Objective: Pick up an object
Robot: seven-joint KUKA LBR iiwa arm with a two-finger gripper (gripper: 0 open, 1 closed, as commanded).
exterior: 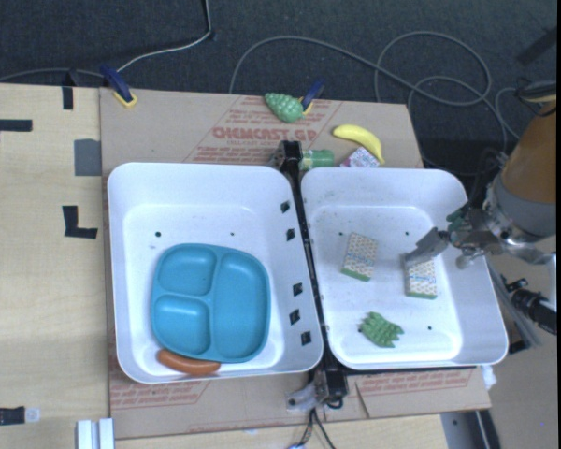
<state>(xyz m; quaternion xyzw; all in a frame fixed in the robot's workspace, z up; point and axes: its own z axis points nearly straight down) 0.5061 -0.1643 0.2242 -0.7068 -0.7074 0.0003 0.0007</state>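
Roughly speaking, the table carries a cardboard sheet, and on that sit two white bins side by side. The left bin holds a blue divided plate with an orange sausage-like piece lying against its near edge. The right bin holds three small things: a patterned sponge toward the middle, a second sponge further right, and a green leafy toy nearer the front wall.

The arm comes in from the right, over the right bin's far-right side, with its gripper hanging low above the bin floor. A grey finger slants down and left, its tip just at the top edge of the second sponge. How wide the fingers stand I cannot tell from this angle, and nothing is seen clamped between them.

That second sponge looks like the likeliest target. It lies immediately below and slightly toward the front from the fingertip, touching or nearly so, with its long axis running roughly front to back in the bin. My judgement is that the coming move turns on centring over it, a small shift toward the front wall, so the fingers straddle its short sides rather than pressing on one end.

Beyond the bins, on the cardboard, lie a banana and another green toy.
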